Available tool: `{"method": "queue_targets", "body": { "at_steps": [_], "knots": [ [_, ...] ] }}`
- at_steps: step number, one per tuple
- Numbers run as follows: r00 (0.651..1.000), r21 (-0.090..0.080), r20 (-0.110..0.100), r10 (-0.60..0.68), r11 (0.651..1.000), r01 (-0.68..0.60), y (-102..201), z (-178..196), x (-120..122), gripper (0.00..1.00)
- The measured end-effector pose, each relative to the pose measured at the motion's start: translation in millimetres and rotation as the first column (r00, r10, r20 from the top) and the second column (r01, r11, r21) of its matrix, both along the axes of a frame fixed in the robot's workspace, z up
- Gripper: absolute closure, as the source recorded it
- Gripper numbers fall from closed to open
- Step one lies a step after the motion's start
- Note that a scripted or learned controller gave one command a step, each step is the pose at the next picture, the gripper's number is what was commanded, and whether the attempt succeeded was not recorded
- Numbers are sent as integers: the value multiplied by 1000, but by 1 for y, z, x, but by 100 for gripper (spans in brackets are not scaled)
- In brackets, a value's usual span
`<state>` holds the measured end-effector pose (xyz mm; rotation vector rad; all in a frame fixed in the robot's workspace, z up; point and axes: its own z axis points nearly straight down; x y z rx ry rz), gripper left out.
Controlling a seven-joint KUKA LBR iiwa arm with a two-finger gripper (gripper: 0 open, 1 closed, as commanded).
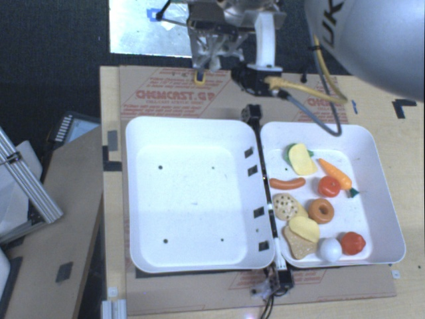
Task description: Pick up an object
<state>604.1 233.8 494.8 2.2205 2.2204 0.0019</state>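
Left bin [192, 198]: a shallow white tray on the desk [113, 198], its floor bare apart from a few small dark dots. It sits edge to edge with the right bin [382, 198], the two joined along a central seam carrying small dark clips.

Gripper [207, 57]: positioned at the top of the view, above the far edge of the desk and beyond the left bin's back rim, well apart from all objects. Whether the gripper is open or closed cannot be told from this angle; nothing is seen held in it. A small yellow piece [199, 78] lies on the board just below it.

Right bin contents, left to right: a red sausage [287, 183] near the seam; a speckled cookie [285, 206] below it; a slice of bread [299, 244] with a yellow piece [304, 228] resting on top; a green-and-yellow slice [300, 158] at the far end; a brown doughnut [321, 211]; a white ball [329, 249] touching the bread; a red tomato [329, 186]; an orange carrot [335, 173] lying at a slant just beside it; a second red item [352, 242] at the near right corner.
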Motion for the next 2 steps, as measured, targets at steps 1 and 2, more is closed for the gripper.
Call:
{"method": "queue_targets", "body": {
  "at_steps": [1, 2],
  "knots": [
    [1000, 1, 7, -1, 1000, 1, -10, 17, 67, 100],
    [1000, 3, -1, 9, 1000, -9, 2, 43, -28, 100]
  ]
}}
